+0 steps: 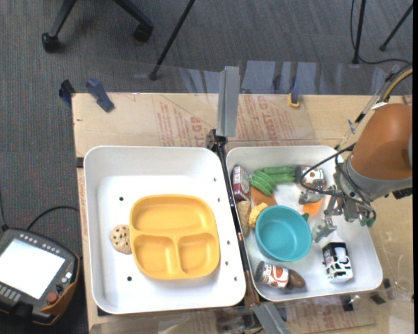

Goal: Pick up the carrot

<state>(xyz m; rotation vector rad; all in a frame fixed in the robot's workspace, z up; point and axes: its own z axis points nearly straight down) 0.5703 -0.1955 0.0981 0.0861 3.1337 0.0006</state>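
Looking down, your gripper (325, 229) hovers in the crowded right bin (371, 256) beside the teal bowl (283, 233); I cannot tell its grip. An orange carrot (311, 209) lies just above, near the far rim.

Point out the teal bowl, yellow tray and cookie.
teal bowl (282, 234), camera view, inside bottom of the bowl
yellow tray (173, 216), camera view, floor of its big top compartment
cookie (120, 239), camera view, middle of its top face
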